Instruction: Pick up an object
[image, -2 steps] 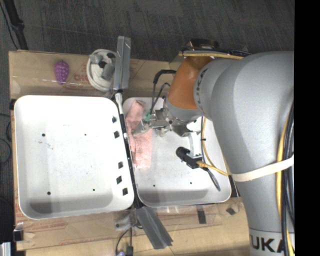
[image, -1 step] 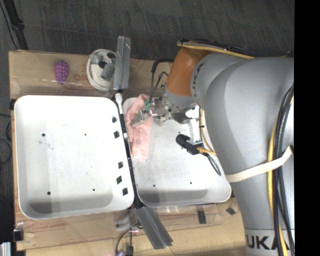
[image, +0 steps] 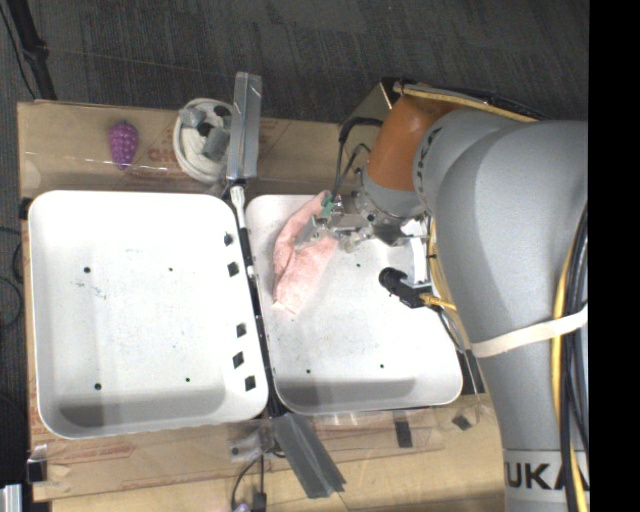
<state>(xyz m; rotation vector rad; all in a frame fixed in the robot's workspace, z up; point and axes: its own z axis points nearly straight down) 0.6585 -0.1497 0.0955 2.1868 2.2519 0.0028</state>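
The two-finger gripper sits low over the upper part of the right white bin, at the upper end of a soft pink crumpled cloth. I cannot tell its state. The cloth lies just left of it, its long axis running down and leftward along the divider.

Arm: bulky, smooth grey casing, rounded joints. Orange band above wrist. Thin black cables loop beside the band. Pale strap wraps the casing. White letters "UKA" on the lower link. Tool: small, metallic, wired.
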